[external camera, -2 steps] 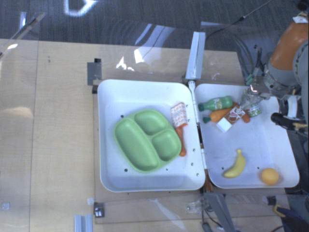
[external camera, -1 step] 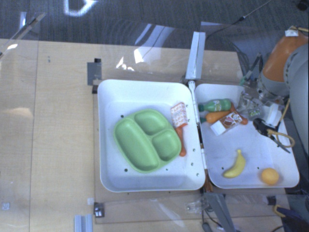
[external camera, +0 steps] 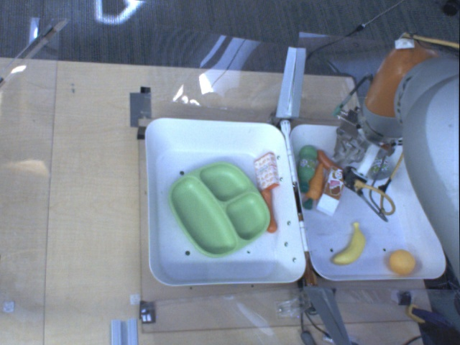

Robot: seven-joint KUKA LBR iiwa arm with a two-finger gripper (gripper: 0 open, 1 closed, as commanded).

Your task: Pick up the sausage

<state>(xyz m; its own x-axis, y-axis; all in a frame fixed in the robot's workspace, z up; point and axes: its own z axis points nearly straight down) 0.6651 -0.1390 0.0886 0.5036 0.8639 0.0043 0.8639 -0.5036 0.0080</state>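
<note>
Arm over the right bin, upper right of frame.
The sausage lies just left of and below the gripper, near the bin's left wall; gripper state unclear.

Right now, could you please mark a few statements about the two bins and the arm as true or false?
1. The green divided plate lies in the left bin. True.
2. The banana lies in the left bin. False: it lies in the right bin.
3. The gripper is over the right bin. True.
4. The orange sits on the green plate. False: it sits near the right bin's front corner.
5. The sausage lies in the right bin. True.
</note>
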